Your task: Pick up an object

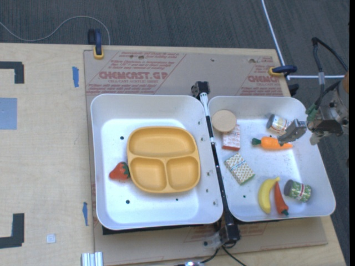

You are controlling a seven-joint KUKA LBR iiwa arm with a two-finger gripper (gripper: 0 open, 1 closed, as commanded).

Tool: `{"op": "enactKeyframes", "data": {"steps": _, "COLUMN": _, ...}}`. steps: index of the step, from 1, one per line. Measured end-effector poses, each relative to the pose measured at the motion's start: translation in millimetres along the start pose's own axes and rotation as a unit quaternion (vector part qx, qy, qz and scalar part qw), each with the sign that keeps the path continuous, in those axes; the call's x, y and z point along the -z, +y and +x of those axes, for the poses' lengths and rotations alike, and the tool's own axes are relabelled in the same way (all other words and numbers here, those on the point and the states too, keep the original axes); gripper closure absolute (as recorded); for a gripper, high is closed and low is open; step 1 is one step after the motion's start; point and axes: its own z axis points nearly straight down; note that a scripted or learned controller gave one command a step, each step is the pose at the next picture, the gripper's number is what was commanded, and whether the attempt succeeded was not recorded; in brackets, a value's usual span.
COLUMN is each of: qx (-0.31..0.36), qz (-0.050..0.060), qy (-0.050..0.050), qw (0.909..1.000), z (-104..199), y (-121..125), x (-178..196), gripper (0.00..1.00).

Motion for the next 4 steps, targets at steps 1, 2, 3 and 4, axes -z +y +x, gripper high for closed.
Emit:
{"op": "enactKeyframes", "data": {"steps": 1, "qx": 0.000, "qz": 0.002, "qy": 0.001, "qw": 1.0000, "z": 6.2, "y": 56.1, "x": -152.2, "gripper": 0.00}}
{"op": "enactKeyframes", "data": {"steps": 2, "qx": -0.001, "qz": -0.004, "qy": -0.001, "qw": 1.0000, "z": 25.2, "y": 28.0, "x": -185.8, "gripper": 0.00}}
{"op": "enactKeyframes", "data": {"steps": 3, "qx": -0.001, "qz": -0.011, "qy": -0.003, "qw": 0.9999, "z": 43.7, "y": -11.2, "x": -190.5, "gripper": 0.00}}
{"op": "enactKeyframes", "data": {"steps": 4, "qx": -0.002, "qz": -0.015, "qy": -0.005, "qw": 0.9999, "z": 42.3, "y": -9.0, "x": -178.4, "gripper": 1.00}}
